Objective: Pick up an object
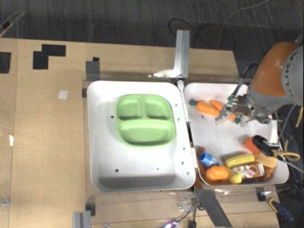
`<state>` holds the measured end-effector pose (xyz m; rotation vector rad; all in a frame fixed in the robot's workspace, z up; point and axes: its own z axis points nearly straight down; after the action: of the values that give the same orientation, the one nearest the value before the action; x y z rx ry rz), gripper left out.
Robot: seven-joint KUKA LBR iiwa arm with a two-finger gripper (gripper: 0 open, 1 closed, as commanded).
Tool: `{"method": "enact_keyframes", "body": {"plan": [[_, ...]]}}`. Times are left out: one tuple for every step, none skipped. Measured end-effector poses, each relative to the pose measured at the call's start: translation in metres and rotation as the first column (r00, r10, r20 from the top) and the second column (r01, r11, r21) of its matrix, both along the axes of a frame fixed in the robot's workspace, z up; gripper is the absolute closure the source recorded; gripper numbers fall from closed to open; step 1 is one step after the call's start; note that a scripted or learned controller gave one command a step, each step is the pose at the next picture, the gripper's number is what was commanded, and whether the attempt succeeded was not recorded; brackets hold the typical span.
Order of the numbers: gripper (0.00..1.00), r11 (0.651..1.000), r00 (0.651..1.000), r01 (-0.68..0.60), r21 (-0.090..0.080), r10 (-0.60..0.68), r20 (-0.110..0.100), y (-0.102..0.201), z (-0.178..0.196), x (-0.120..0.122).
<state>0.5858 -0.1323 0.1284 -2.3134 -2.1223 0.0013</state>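
My gripper hangs low over the upper part of the right bin, with its fingers spread open. An orange carrot with a green top lies just left of it, and a second orange piece rests against that carrot. A small orange bit shows between the fingers; I cannot tell whether they touch it. Toy food is piled along the bin's near edge: an orange fruit, a blue cup, a yellow banana-like piece and a brown-labelled bottle.
The left bin holds a green divided plate. A red-orange piece lies at the right bin's right side, below the gripper. A metal post stands behind the gap between the bins.
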Motion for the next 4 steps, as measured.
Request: {"method": "enact_keyframes", "body": {"plan": [[0.00, 1.000, 0.999, -0.018, -0.001, 0.018, -0.030, 0.034, -0.044, 0.078], [1.00, 1.000, 0.999, -0.023, 0.003, 0.024, -0.028, 0.037, -0.034, 0.080], [1.00, 0.999, 0.999, -0.032, -0.001, 0.032, 0.006, 0.105, 0.056, 0.085], [1.00, 0.974, 0.974, 0.228, 0.000, -0.228, 0.000, 0.103, 0.053, 0.013]]}}
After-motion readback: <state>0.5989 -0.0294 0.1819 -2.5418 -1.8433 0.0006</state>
